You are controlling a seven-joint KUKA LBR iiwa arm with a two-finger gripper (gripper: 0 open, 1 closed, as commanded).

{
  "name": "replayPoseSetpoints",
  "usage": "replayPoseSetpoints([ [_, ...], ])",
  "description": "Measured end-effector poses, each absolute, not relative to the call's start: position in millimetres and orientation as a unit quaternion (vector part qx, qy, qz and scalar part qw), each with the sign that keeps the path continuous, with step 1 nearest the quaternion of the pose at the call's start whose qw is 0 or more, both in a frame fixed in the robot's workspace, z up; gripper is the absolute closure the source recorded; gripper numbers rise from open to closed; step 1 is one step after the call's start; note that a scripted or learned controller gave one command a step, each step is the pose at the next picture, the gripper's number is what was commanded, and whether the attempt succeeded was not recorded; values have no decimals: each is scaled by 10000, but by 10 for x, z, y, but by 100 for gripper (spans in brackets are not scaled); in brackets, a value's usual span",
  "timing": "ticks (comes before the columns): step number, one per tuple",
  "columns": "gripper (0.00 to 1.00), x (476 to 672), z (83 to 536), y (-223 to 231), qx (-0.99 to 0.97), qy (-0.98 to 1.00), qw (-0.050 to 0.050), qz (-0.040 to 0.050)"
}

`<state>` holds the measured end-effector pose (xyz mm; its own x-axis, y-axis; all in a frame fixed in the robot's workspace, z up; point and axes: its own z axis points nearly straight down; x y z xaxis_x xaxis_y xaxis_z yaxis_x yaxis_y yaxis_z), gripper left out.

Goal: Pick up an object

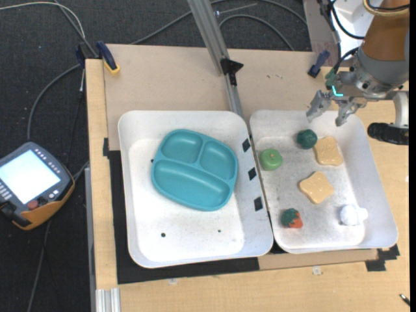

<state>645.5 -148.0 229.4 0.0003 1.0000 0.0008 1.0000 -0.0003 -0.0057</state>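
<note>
My tabletop (169, 77) is tan board over dark carpet (39, 77); cables (52, 8) trail left of it, beside a handheld screen (29, 184).

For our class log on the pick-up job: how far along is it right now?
Done: nothing is lifted yet. In hand: the gripper hangs open over the right bin's far edge, nothing between its fingers. Left: closing on and raising one item; the dark green piece and a tan piece lie nearest.
</note>
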Motion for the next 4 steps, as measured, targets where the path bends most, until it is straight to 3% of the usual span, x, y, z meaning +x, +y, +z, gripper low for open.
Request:
replayPoseSetpoints([
  [1, 0, 6468, 2321, -1479, -7069, -7073, 1, 1],
  [3, 0, 6570, 1149, -1512, -7064, -7078, 12, 9],
  [4, 0, 6574, 852, -1508, -7064, -7078, 7, 8],
])
